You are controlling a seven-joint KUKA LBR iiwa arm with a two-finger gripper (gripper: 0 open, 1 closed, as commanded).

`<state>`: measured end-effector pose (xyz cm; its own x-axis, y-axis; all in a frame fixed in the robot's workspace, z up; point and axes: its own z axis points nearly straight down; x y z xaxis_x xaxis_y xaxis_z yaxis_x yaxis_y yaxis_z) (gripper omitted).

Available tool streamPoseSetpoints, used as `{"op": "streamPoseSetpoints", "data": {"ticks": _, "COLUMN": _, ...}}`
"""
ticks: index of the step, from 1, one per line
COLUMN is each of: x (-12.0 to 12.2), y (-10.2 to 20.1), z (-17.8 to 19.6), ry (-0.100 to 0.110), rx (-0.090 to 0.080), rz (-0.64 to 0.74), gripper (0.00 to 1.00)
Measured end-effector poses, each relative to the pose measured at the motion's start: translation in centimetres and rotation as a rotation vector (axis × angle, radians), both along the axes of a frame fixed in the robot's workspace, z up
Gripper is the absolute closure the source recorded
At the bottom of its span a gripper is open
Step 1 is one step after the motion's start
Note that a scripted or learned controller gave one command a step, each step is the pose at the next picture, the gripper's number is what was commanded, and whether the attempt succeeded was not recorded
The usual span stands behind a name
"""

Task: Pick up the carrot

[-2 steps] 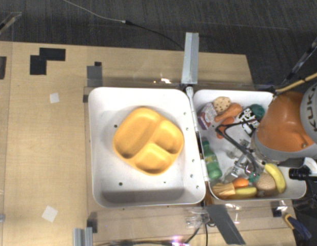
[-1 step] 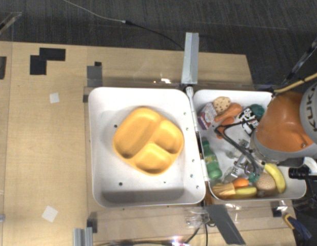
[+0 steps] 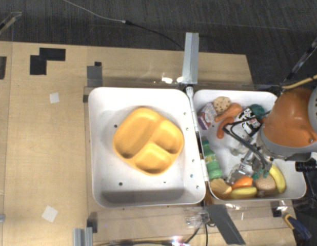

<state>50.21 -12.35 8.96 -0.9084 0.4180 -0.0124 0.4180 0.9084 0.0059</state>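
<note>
Orange carrot [image 3: 242,181] lies low in the right bin [image 3: 297,192], wedged among crowded toy food at the near edge. Gripper [image 3: 246,172] hangs just above it, arm slanting in from the right, likely lined up for a grasp; whether it grips anything or how wide it stands, I cannot tell under the clutter. A banana [image 3: 277,179] sits beside. Left bin [image 3: 97,137] holds a yellow divided plate [image 3: 148,140], set centrally.
</note>
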Motion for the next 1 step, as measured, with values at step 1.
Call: {"op": "streamPoseSetpoints", "data": {"ticks": 1, "x": -0.99, "y": 3.91, "z": 0.08, "ry": -0.005, "rx": -0.006, "rz": 0.030, "gripper": 0.00}}
